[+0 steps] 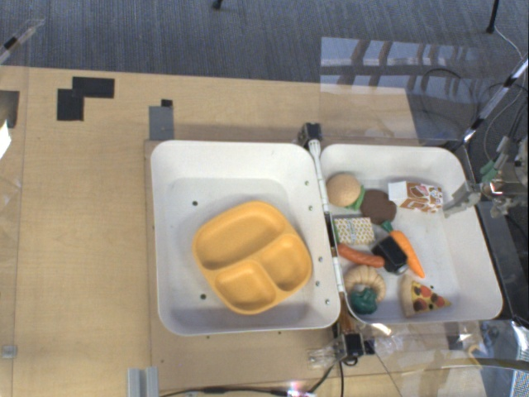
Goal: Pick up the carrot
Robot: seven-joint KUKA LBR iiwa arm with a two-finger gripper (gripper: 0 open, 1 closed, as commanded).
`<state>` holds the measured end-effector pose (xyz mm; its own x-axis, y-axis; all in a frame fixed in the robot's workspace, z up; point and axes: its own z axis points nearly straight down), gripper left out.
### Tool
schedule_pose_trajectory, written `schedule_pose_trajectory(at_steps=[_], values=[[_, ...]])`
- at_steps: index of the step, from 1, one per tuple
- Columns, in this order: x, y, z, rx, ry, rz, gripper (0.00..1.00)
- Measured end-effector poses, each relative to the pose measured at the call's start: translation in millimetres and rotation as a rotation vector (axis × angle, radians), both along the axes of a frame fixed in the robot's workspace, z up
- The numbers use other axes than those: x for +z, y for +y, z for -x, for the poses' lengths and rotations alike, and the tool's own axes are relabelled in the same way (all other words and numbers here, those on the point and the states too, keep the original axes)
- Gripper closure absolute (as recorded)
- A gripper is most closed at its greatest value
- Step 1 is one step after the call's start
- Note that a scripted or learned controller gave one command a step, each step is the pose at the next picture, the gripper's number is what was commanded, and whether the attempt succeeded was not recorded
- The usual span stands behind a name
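The carrot (408, 254) is a small orange tapered toy lying at a slant in the middle of the right bin (463, 246). Its upper end rests against a black block (390, 254). At the right bin's far right rim, a blurred grey part of my gripper (464, 199) reaches in from the right. It is above and to the right of the carrot, well apart from it, with nothing seen in it.
Around the carrot lie a burger (344, 190), a brown cookie (378, 206), a patterned packet (424, 196), a cracker (355, 230), a red-orange sausage (361, 256), a croissant (364, 281) and a pizza slice (420, 296). The left bin (182, 172) holds a yellow divided plate (252, 256).
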<state>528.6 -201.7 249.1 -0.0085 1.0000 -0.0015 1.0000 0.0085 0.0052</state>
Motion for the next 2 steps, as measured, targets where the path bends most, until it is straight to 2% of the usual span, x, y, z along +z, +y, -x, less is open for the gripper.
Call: schedule_pose_trajectory(at_steps=[1,2], values=[[-104,26,36,0.13,0.005,-0.002,0.0],[-161,2,-5,-0.097,-0.01,-0.004,0.0]])
